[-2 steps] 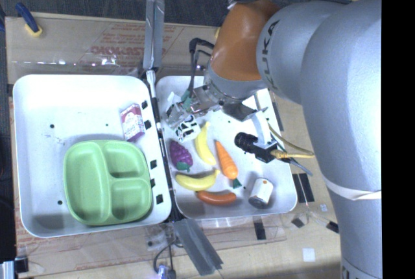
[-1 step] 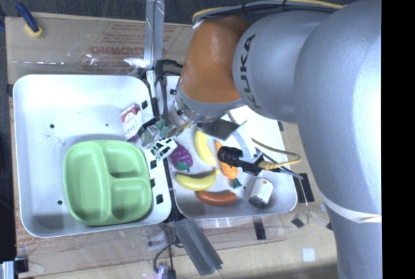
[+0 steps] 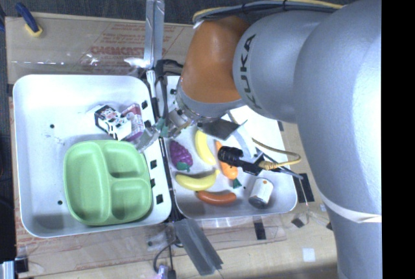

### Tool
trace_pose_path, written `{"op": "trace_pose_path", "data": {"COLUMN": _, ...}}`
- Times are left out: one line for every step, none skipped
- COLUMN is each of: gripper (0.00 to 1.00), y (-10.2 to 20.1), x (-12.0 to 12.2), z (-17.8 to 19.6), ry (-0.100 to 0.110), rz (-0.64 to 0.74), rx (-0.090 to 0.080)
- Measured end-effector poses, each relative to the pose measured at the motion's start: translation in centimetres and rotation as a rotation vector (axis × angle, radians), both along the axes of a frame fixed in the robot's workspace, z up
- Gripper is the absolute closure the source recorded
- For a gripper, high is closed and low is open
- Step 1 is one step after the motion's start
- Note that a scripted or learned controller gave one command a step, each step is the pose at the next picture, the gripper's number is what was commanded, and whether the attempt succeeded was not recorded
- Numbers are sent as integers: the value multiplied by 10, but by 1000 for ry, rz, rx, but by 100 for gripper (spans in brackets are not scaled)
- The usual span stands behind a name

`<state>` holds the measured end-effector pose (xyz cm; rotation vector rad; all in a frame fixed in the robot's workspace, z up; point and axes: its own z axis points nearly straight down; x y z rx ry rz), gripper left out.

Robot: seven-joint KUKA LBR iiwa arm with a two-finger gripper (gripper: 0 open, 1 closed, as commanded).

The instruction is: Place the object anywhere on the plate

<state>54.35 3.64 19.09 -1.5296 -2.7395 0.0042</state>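
A green divided plate (image 3: pixel 107 183) lies in the front half of the left bin (image 3: pixel 39 115). Just behind its far edge sits a small black-and-white box (image 3: pixel 110 119), and a pink and purple item (image 3: pixel 134 130) lies right of the box. My gripper (image 3: pixel 150 135) hangs low at the left bin's right wall, right beside that pink and purple item and above the plate's far right corner. The wrist and its orange band (image 3: pixel 211 63) hide much of the gripper from above. I cannot make out whether anything is held.
The right bin (image 3: pixel 285 203) holds purple grapes (image 3: pixel 181 153), two bananas (image 3: pixel 205 146) (image 3: pixel 194 179), an orange carrot (image 3: pixel 228 169), a red sausage (image 3: pixel 217 196) and a small grey can (image 3: pixel 261 192). The arm covers that bin's far half.
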Motion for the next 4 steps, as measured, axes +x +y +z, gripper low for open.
{"op": "trace_pose_path", "data": {"gripper": 0, "y": -50, "x": 10, "z": 124, "ry": -6, "rz": 69, "rx": 0}}
{"op": "trace_pose_path", "data": {"gripper": 100, "y": -49, "x": 11, "z": 134, "ry": -6, "rz": 75, "rx": 0}}
{"op": "trace_pose_path", "data": {"gripper": 100, "y": 25, "x": -23, "z": 37, "ry": 0, "rz": -118, "rx": -1}}
{"op": "trace_pose_path", "data": {"gripper": 100, "y": 48, "x": -48, "z": 25, "ry": -1, "rz": -100, "rx": -1}}
